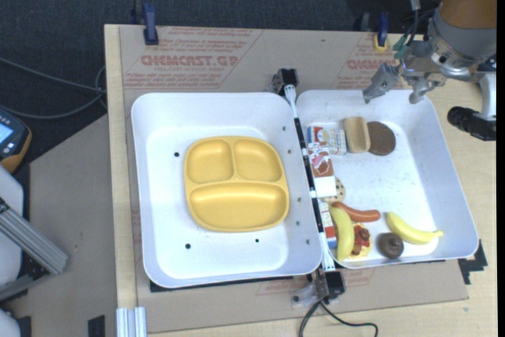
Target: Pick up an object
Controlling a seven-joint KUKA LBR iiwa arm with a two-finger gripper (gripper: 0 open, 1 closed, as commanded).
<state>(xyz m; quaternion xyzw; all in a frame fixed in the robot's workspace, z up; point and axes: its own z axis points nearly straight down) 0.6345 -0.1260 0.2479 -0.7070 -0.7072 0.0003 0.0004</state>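
**A:** Where do the jaws stand against the right bin?

**B:** Over its far rim, near the far right corner. The two fingers are spread wide with nothing between them.

**A:** And what is nearest to pick?

**B:** The bun and the brown patty, touching each other inside the bin's far half, a little toward the camera from the jaws and slightly left. The bun's long axis runs roughly from far to near; the patty is round, so no axis matters there.

**A:** Room around them?

**B:** Bare bin floor to the right of the patty and on its near side. To the bun's left a small carton lies just beside it, close to the wall shared with the left bin, so I'd judge that side tight.

**A:** The rest?

**B:** Two bananas, a sausage and a dark round fruit crowd the bin's near corner, well apart from the jaws. The yellow divided plate lies alone in the left bin, further still.

**A:** So the patty?

**B:** Likely the shortest reach, though it lies flat and may slip.
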